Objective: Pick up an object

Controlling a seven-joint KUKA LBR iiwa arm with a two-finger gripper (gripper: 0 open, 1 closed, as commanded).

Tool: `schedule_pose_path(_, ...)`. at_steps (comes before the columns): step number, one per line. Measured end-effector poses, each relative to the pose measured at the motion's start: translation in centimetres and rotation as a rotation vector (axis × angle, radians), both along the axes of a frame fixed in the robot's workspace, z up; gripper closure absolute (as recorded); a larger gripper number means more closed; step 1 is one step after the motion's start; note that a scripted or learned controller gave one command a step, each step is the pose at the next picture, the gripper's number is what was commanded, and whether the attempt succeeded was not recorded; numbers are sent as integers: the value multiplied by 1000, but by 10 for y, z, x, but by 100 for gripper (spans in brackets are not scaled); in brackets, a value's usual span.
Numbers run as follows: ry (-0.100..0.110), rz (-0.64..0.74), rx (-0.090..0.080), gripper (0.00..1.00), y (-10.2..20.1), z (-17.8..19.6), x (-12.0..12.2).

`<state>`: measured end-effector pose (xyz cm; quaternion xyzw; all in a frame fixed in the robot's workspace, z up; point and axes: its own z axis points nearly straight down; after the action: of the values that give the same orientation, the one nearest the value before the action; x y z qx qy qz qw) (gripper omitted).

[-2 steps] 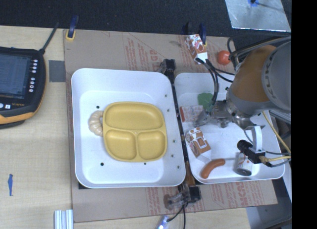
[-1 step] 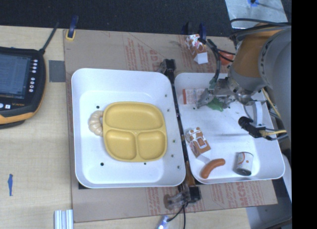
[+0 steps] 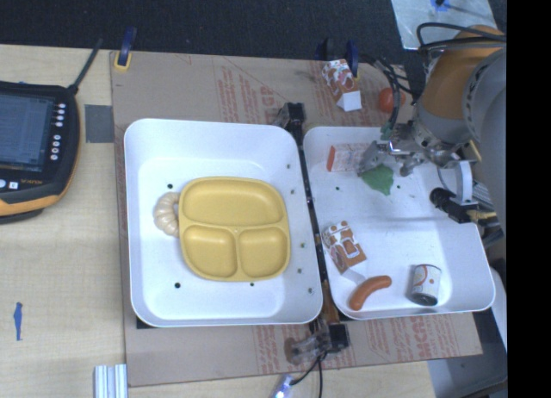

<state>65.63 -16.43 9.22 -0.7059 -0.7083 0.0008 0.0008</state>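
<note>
A small green object (image 3: 379, 180) lay near the back of the right bin (image 3: 465, 254), flat and crumpled-looking, just under the gripper (image 3: 389, 154). Nearer the front lay a patterned carton (image 3: 343, 247), a sausage (image 3: 370, 291) and a small can (image 3: 424, 284) on its side.

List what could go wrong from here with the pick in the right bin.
1. The end effector sits over a green item near the bin's far wall; a descent there may graze the wall.
2. The green item looks thin and flat, so the grasp may close on nothing.
3. A carton, a sausage and a can lie in the near part; a low sweep could knock them.
</note>
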Motion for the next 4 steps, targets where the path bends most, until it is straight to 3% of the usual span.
schedule_pose_path(1,1,6,-1,100,0,11,0)
schedule_pose_path(2,2,0,-1,100,-48,-1,-54)
schedule_pose_path(3,-1,2,1,100,53,118,-58)
schedule_pose_path(4,0,-2,-1,100,-33,85,-58)
